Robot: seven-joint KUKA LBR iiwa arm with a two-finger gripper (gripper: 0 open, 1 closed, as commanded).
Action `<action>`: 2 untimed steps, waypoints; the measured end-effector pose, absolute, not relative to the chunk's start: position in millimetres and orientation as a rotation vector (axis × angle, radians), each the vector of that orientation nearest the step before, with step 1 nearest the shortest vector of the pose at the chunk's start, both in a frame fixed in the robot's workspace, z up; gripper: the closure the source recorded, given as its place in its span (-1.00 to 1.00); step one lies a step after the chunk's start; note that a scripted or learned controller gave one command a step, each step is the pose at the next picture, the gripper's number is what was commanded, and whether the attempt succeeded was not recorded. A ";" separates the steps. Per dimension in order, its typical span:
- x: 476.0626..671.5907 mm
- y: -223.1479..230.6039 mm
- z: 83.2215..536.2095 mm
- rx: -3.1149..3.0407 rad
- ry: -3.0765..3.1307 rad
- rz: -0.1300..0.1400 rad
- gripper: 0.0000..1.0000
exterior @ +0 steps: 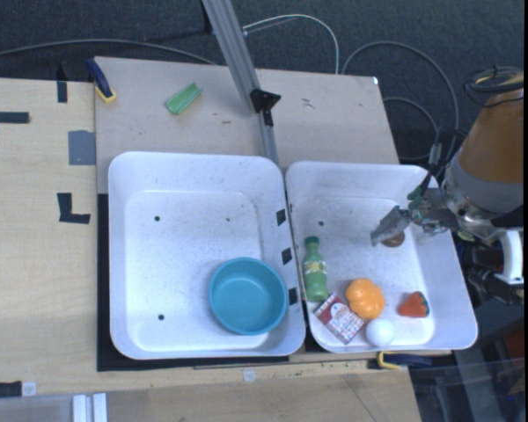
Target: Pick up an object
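Dark carpet surrounds a pale wooden bench (pixel 35 236) on which two shallow white bins are set side by side. Much of the arm (pixel 497 148) is cut off at the right edge, so only its orange band and grey wrist are seen, reaching leftward and slightly down over the right bin (pixel 352 192). The gripper (pixel 391 229) is held low over the middle of that bin, its dark fingers angled down and to the left. Whether the fingers are apart or closed cannot be told, since they merge into one dark shape. A small brownish patch just beneath the fingertips is too blurred to identify.

Below and to the left of the gripper, a green bottle (pixel 314 269) is laid along the bin's left wall. Directly below the gripper, near the front wall, an orange round object (pixel 365 298) is seen, with a red-and-white packet (pixel 339 318) touching it on the left and a white ball (pixel 380 331) just in front. A red object (pixel 414 305) is placed below and slightly right of the gripper.

Well to the left, a blue bowl (pixel 247 295) is seated in the left bin (pixel 158 192). Far up and left, a green block (pixel 183 98) is laid on a grey board.
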State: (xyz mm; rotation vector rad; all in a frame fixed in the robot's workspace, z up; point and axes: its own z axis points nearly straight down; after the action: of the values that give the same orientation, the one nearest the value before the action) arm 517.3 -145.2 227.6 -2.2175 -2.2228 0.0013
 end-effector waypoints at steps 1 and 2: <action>517.3 -145.3 227.6 -2.218 -2.223 0.001 -1.00; 516.3 -150.7 182.3 -2.217 -2.219 0.007 -1.00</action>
State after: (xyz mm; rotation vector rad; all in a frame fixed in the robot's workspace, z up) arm 516.3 -150.7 182.3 -2.2174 -2.2186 0.0069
